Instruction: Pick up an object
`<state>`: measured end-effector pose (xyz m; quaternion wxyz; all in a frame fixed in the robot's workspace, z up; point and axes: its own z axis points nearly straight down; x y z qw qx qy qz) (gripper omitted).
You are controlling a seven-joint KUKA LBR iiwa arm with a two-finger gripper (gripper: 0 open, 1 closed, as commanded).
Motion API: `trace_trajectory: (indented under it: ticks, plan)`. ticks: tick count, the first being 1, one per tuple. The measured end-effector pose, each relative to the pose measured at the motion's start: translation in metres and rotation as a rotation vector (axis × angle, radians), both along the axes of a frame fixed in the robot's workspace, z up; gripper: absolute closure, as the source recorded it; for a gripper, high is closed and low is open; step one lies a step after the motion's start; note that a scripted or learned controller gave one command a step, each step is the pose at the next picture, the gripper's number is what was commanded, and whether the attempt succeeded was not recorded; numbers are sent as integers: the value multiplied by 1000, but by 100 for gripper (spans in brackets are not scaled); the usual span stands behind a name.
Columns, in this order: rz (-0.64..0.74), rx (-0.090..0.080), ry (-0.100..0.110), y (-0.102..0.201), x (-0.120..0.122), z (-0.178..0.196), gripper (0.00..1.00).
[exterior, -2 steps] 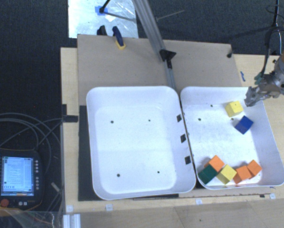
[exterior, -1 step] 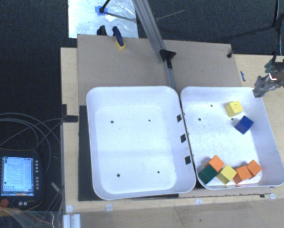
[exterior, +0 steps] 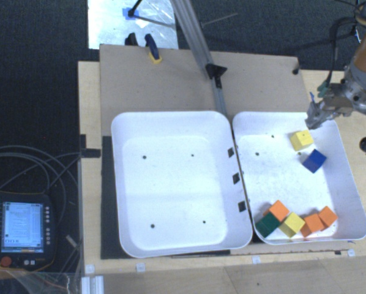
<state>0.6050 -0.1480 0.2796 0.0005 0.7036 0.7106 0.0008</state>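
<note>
Two shallow white plastic bins sit side by side on the tan table point(exterior: 262, 78): the left bin point(exterior: 119, 164) and the right bin point(exterior: 348, 182), which carries all the small coloured blocks. Near the right bin's far edge lies a yellow cube point(exterior: 302, 139), and just beside it toward the near side a blue cube point(exterior: 314, 160) rests tilted, apart from the yellow one. Along the near wall huddles a cluster: an orange cube point(exterior: 279, 210), a dark green cube point(exterior: 267, 225), a second yellow cube point(exterior: 291, 225), and two more orange blocks point(exterior: 321, 219) touching one another at the corner. The grey arm's gripper point(exterior: 316, 119) hangs over the far right edge of the right bin, just above and right of the first yellow cube; whether the jaws are spread or pressed together I cannot tell, since they blur into a small dark tip, and no block shows between them. Off the table at the left lies a grey handheld control pendant with a lit screen point(exterior: 21, 228).
</note>
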Motion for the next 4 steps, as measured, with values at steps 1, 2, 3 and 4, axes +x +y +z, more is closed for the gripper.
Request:
trace_trajectory:
  ticks: [1, 2, 3, 4]
  plan:
    - [-1, 0, 2, 40, -21, -9, 100]
    - [0, 1, 1, 87, -29, -13, 100]
    - [0, 2, 3, 136, -50, -28, 100]
    - [1, 2, 2, 191, -65, -37, 100]
